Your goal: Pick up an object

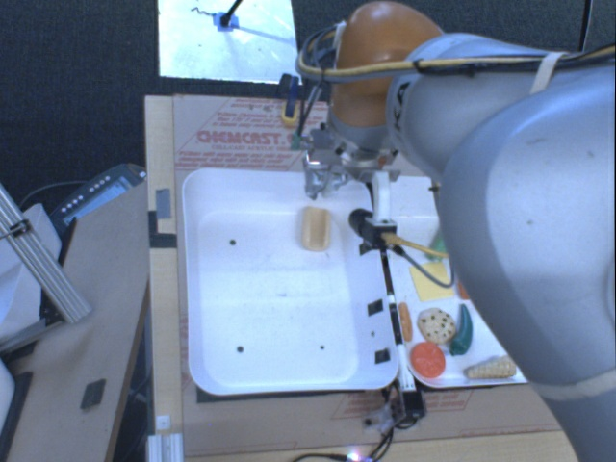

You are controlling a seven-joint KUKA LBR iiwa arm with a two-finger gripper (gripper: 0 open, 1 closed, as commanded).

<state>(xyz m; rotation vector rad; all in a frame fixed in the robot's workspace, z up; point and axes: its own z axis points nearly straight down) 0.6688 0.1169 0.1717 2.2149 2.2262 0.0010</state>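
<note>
Bins: I count two shallow white plastic bins, left bin (241, 354) and right bin (423, 200), side by side on the table.
Left bin contents: one tan, rounded block (316, 228), lying near the far right corner.
Block axis: long axis runs roughly from far to near edge.
Right bin contents: one red round piece (427, 360), one speckled cookie-like piece (436, 324), one dark green piece (464, 329), among others.
End effector (323, 183): just above the block's far end; I cannot tell its state.

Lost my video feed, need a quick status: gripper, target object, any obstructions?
Gripper over left bin, far end, nothing seen between fingers. Tan block lies just below it on bin floor, apart from it. Nothing blocking the block.
</note>
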